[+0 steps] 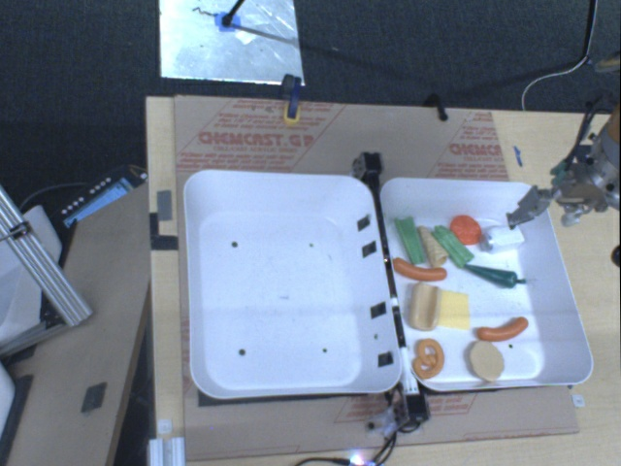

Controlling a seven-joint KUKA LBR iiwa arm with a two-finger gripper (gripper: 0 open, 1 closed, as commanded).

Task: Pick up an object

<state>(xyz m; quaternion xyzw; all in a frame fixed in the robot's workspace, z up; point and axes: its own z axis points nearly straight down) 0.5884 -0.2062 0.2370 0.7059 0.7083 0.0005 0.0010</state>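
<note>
Toys fill my right bin (568, 304), and I'm reading from the near edge back. Nearest me: a pretzel (428, 358) and a round cracker (486, 361), side by side near the front wall. Just behind, a sausage (502, 330), a yellow cheese block (453, 309) and a bread piece (423, 306) touching it. Farther in, a second sausage (419, 271), a dark green pepper (495, 276), a green stalk (408, 240), and a red tomato (466, 228) toward the back. The left bin (281, 280) is bare white with a few dark dots. Both bins sit on a cardboard sheet (340, 129) over a pale wooden bench (155, 163); beyond it, dark carpet and a shiny foil square (228, 27). The gripper (539, 207) hangs at the right bin's far right rim, tilted in over the wall. I cannot tell how wide its fingers stand, and I see nothing in them. A small white piece (502, 240) lies just beside the tip.
</note>
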